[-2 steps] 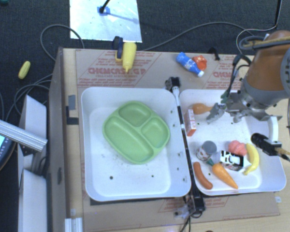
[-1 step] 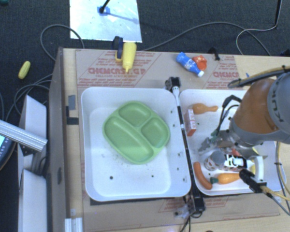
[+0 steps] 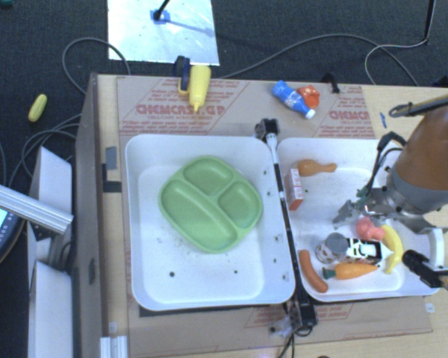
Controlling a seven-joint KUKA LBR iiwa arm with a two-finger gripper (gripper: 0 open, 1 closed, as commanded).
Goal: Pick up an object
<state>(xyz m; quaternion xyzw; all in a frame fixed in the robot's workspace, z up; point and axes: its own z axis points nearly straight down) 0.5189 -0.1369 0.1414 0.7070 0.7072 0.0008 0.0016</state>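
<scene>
Gripper [image 3: 356, 213] above crowded toys [image 3: 358, 248] in right bin [image 3: 336, 171]; finger state cannot be told. Crowding risks a glancing, failed grasp.

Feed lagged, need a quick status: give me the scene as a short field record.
left bin: holds a green divided plate
right bin: toy chicken drumstick, small red carton, sausage, carrot, banana, pink item
gripper: over the right bin, beside the pink item
grasp: nothing visibly held
bench: yellow bottle, blue bottle
</scene>
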